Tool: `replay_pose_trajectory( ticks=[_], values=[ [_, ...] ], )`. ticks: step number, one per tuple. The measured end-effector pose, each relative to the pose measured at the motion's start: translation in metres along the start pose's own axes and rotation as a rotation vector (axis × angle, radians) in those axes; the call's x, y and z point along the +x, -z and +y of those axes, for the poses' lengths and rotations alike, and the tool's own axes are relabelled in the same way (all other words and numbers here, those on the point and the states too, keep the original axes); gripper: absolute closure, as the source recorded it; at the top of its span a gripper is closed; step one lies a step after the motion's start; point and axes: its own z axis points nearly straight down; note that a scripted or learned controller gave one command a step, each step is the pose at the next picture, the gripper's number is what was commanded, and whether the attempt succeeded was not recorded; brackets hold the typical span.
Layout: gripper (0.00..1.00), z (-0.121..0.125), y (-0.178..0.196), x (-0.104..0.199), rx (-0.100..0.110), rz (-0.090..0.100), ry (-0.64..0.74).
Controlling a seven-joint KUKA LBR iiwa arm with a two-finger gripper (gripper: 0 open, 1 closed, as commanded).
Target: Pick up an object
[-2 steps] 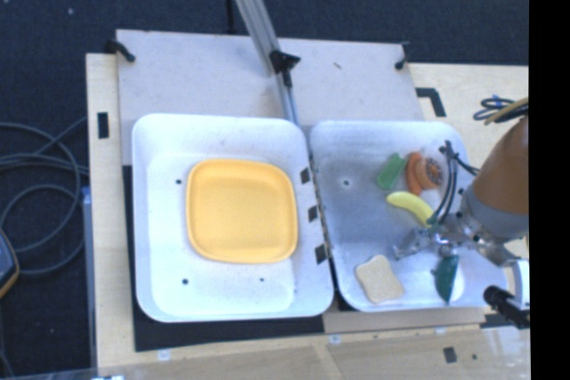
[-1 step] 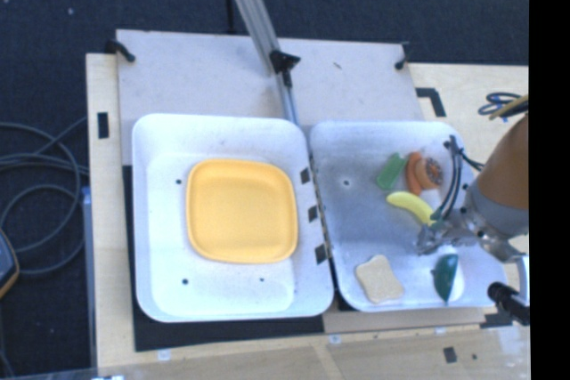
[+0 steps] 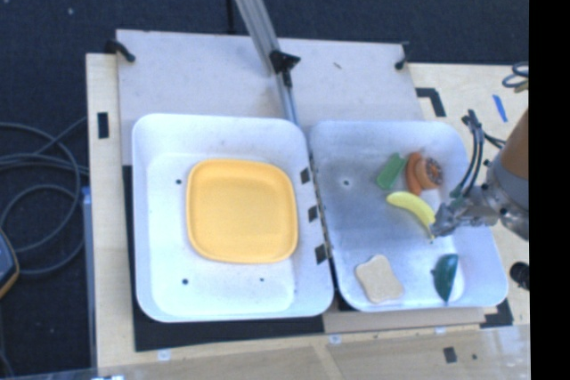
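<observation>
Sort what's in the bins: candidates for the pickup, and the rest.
Pickup candidates, all in the right bin: banana, green piece, orange piece, bread slice, teal piece; gripper beside the banana.

Lying about: yellow plate in the left bin.

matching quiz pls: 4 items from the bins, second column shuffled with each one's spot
Items:
1. yellow plate
2. banana
3. bread slice
4. teal object

Places:
A. right bin, near right corner
B. left bin, middle
C. right bin, near edge, left of the teal object
D. right bin, just below the green piece and orange piece

Pairs: 1-B, 2-D, 3-C, 4-A
</observation>
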Motion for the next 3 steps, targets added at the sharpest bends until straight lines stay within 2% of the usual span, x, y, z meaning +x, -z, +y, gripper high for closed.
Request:
replay_pose_trajectory(
  ticks=[2,3],
  values=[
    [1.00,0.002,0.093,-0.001,0.002,0.001,0.000],
    [1.00,0.015,0.090,0.055,0.005,0.002,0.004]
  ],
)
